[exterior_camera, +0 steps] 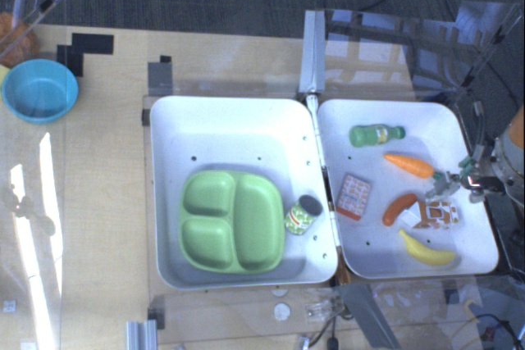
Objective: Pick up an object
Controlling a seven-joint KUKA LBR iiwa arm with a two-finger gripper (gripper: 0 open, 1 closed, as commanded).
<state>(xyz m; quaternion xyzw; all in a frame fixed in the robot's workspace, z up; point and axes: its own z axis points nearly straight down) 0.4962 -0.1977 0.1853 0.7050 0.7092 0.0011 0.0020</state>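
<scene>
jaws poised over the toy food, nothing in hand yet

the likeliest target is the small brown-and-white waffle-like toy lying flat near the right wall of the right bin, since the gripper hangs just above and beside it. whether its jaws stand open or closed i cannot tell; no object shows between them, so i judge nothing is held.

the toy sits crowded, which matters for any grasp: a red sausage lies just to its left, a banana just below, and a carrot just above, close to the gripper.

farther off in the same bin lie a pink waffle-patterned card near the dividing wall and a green bottle on its side near the top.

the left bin holds a green divided tray with a small can tipped just beside it. on the table, well apart, a blue bowl stands.
</scene>
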